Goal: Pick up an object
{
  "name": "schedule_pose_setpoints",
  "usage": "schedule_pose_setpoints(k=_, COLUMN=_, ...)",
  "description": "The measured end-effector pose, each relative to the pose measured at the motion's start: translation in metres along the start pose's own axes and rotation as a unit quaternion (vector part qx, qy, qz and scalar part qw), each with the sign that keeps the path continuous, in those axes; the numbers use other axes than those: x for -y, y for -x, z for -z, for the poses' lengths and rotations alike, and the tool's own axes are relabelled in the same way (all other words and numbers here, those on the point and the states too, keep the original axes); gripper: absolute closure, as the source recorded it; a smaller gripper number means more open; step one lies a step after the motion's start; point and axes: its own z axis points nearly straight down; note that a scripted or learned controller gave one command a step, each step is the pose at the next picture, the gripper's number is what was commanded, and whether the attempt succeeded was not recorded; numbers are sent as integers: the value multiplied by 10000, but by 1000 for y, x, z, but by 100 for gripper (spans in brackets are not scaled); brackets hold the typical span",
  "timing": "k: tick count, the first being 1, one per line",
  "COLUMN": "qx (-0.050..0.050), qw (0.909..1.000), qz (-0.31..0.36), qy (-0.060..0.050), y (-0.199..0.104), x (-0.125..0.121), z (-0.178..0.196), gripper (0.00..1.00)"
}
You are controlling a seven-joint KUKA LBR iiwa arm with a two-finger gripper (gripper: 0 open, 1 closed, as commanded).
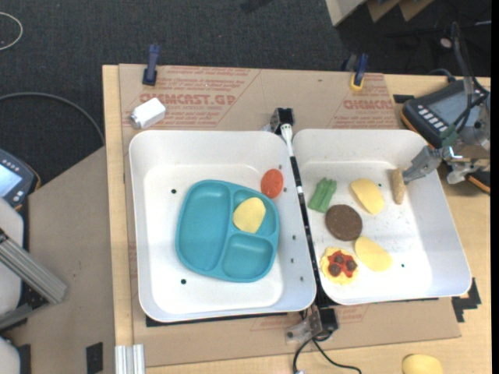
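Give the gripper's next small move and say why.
Probably lower toward the yellow piece in the right bin. The gripper sits at that bin's upper right corner, nothing visible between its fingers, and this piece lies nearest, apart from the brown patty.

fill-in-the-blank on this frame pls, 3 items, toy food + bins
1. The blue divided tray lies in the ____ bin.
2. The yellow piece rests on the tray; the orange-red piece sits ____ the tray, off its upper-right corner.
3. The brown round patty lies in the right bin, just below the ____ piece.

Missing words: left; beside; green
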Motion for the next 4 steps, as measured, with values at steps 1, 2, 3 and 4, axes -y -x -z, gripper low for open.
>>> schedule_pose_setpoints(k=1, qx=-27, qw=10000, qz=11, qy=-62, y=-37, x=18, z=-102, gripper=0)
schedule_pose_setpoints(k=2, qx=0, qw=10000, qz=33, qy=14, y=-104, x=-8, z=-88, gripper=0)
schedule_pose_setpoints(k=3, qx=-3, qw=10000, qz=-24, qy=-26, y=-76, x=21, z=-200, gripper=0)
schedule_pose_setpoints(k=4, qx=6, qw=10000, qz=7, qy=19, y=-75, x=-10, z=-175, gripper=0)
